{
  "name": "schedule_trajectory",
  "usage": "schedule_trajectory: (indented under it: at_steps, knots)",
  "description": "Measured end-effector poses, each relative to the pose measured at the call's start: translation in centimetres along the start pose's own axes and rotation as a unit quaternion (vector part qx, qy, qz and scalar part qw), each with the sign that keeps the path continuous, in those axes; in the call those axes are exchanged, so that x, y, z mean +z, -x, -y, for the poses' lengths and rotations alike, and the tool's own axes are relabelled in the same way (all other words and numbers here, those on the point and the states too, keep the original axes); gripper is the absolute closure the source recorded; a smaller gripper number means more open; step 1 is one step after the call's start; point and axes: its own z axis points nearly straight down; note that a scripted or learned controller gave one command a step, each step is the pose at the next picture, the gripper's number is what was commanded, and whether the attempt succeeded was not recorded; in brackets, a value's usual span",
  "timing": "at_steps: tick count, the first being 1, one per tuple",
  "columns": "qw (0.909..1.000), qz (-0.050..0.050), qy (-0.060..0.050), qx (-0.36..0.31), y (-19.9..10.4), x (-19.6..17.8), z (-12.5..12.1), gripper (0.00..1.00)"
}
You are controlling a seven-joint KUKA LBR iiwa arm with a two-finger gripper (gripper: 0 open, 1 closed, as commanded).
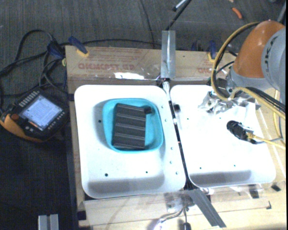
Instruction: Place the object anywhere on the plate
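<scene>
End effector [215,103] over right bin [216,169], dark block [129,126] on plate [156,133]

Brightness: the two white bins [134,176] are evenly and strongly lit from above; the surrounding floor [24,186] is left dim.
Glare: white surfaces are nearly washed out.
Shadows: soft shade is cast along the bins' near inner walls.
Sharpness: slight overall softness; fine detail is smeared throughout.
</scene>
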Motion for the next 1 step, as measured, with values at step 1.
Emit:
schedule_trajectory:
  at_steps: [1]
  knots:
    - [1.0000,0.000,0.000,0.000,0.00,-0.01,-0.01,0.00]
